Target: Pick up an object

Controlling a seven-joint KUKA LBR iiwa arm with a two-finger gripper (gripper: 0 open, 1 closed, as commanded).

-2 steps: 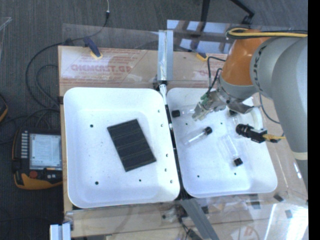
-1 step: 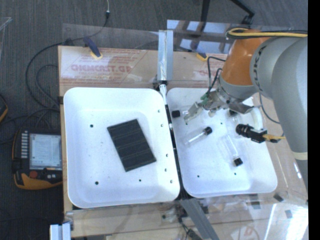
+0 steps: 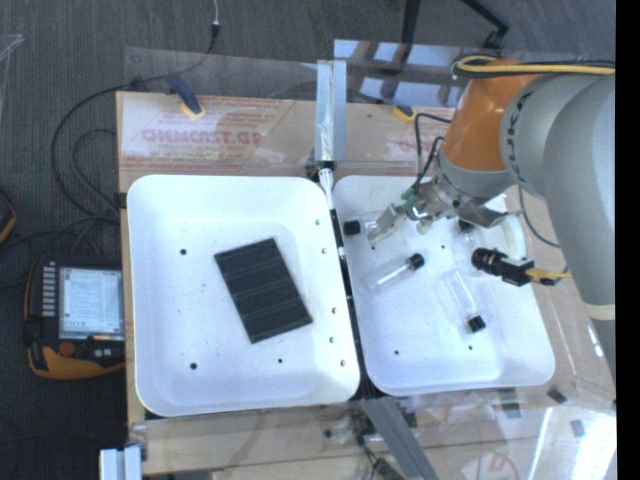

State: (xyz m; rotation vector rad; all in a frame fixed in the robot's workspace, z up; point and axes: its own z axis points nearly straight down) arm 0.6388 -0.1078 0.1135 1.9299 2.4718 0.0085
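The jaws are seen low over the right bin, near its far left corner; how far they stand open cannot be told, and nothing is seen held. A clear tube with a black cap lies just beside them toward the bin's middle. A dark ribbed slab lies flat in the middle of the left bin.

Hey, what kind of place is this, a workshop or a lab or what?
Probably a robotics lab: a grey arm with an orange band reaches over two shallow white bins on a bench, and an orange-edged handheld control pendant lies on the carpet alongside.
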